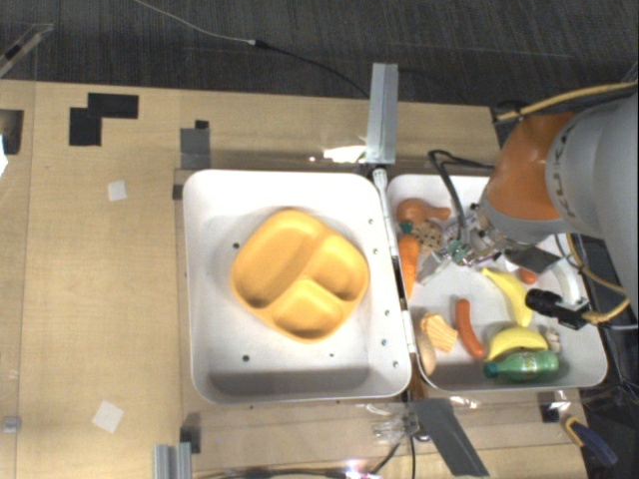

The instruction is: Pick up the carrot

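Now the carrot [408, 260] lies along the left wall of the right bin [589, 367], right of frame centre. Just beside it, to the right, the tool [451, 245] is low in that bin; whether it's spread or pinched, I cannot tell. A yellow sectioned tray [298, 272] fills the left bin [210, 267]. Bananas [514, 312] and a green bottle [522, 365] sit lower right on the counter [90, 297].

The grey, orange-banded arm [559, 173] ran off the frame at three o'clock, and its wrist hid the two-finger gripper's [451, 245] fingers.
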Tool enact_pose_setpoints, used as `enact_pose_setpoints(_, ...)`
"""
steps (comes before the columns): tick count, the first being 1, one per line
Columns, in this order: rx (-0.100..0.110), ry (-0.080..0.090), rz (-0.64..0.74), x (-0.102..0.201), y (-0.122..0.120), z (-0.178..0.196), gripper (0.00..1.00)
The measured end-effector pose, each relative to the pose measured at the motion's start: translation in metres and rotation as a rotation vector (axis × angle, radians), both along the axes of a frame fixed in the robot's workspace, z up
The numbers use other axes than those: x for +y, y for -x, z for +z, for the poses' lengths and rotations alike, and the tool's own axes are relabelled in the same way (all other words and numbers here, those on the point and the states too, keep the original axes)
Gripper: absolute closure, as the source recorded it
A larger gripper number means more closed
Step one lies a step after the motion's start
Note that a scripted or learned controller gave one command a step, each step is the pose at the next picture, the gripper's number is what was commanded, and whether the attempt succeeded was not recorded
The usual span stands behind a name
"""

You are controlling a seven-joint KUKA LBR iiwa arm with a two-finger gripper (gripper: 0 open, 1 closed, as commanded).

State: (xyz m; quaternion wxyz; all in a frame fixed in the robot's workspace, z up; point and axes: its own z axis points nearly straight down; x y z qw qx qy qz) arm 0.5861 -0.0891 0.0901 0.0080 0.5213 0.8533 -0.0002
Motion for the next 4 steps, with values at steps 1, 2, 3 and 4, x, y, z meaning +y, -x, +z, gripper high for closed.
enact_pose_setpoints(1, 0.005, -0.014, -0.413, -0.001, -0.011, -0.002, 0.0)
enact_pose_setpoints(2, 0.005, -0.011, -0.372, 0.006, -0.062, -0.003, 0.0)
enact_pose_setpoints(3, 0.039, -0.012, -0.494, 0.003, -0.078, -0.005, 0.0)
enact_pose_setpoints(4, 0.006, -0.014, -0.645, 0.006, -0.084, -0.003, 0.0)
